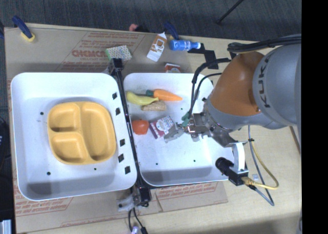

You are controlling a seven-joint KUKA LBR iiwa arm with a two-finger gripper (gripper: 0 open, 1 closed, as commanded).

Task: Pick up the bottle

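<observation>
Bottle (184, 45) lies on its side on the bench, outside the bins, at 12 o'clock from the right bin (154, 174). Gripper (175, 131) sits low inside the right bin, tips next to a small red-and-white packet (163, 125); can't tell its state. Carrot (167, 95), banana (139, 98) and tomato (140, 127) are at 9–11 o'clock from it. Yellow divided tray (82, 131) is in the left bin (31, 89).

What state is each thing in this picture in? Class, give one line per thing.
blue bottle: lying on its side on the bench, outside both bins
yellow tray: flat in the left bin, compartments bare
carrot: lying in the right bin
banana: lying beside the carrot
tomato: resting in the right bin
packet: lying by the claw
claw: low over the right bin
</observation>
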